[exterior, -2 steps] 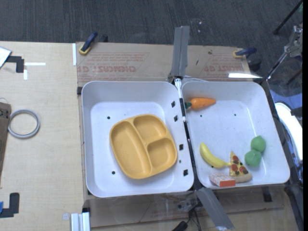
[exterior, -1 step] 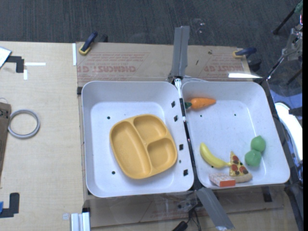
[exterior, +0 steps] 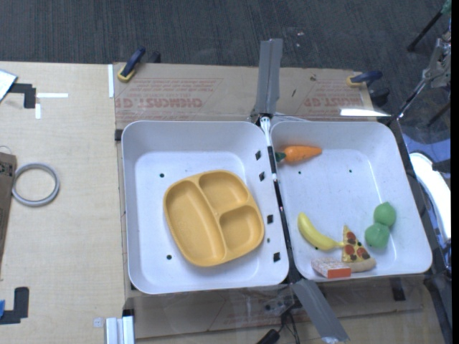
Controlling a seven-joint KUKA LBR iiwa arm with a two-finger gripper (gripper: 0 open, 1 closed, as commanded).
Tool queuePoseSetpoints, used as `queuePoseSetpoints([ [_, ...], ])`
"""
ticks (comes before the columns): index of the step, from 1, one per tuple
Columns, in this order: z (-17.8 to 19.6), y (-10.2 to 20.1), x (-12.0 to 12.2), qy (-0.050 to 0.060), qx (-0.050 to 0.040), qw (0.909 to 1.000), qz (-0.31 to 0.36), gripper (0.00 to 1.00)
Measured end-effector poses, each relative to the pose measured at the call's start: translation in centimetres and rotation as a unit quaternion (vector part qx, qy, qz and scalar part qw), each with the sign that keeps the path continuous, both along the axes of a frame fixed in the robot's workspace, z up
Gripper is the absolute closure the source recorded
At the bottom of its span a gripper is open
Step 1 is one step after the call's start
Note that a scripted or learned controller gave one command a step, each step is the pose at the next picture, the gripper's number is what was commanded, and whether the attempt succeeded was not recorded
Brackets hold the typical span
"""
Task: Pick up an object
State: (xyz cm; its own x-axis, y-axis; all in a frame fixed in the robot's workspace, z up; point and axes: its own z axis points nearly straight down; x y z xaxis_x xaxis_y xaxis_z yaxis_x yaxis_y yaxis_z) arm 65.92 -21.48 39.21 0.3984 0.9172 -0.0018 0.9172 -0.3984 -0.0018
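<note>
Camera view looks down on the worktop (exterior: 64,264), where the right bin (exterior: 399,151) holds an orange carrot (exterior: 300,153) near its far left corner. A yellow banana (exterior: 318,233), a pizza slice (exterior: 353,246), a pale block (exterior: 331,269) and two green balls (exterior: 381,225) cluster toward its near right. In the left bin (exterior: 132,192) a yellow divided plate (exterior: 214,217) lies flat.

Tape roll (exterior: 33,183) on wooden bench (exterior: 64,264) at left; blue clamps (exterior: 131,64) on cardboard (exterior: 193,99).
</note>
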Motion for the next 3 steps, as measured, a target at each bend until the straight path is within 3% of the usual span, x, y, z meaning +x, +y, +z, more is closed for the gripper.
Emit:
queuePoseSetpoints([
  [1, -0.6, 0.3, -0.4, 0.001, -0.0002, 0.9706, -0.241, 1.00],
  [2, -0.6, -0.5, -1.7, 0.002, -0.0001, 0.9622, -0.272, 1.00],
  [3, -0.6, -0.6, -1.1, 0.001, -0.0003, 0.9508, -0.310, 1.00],
])
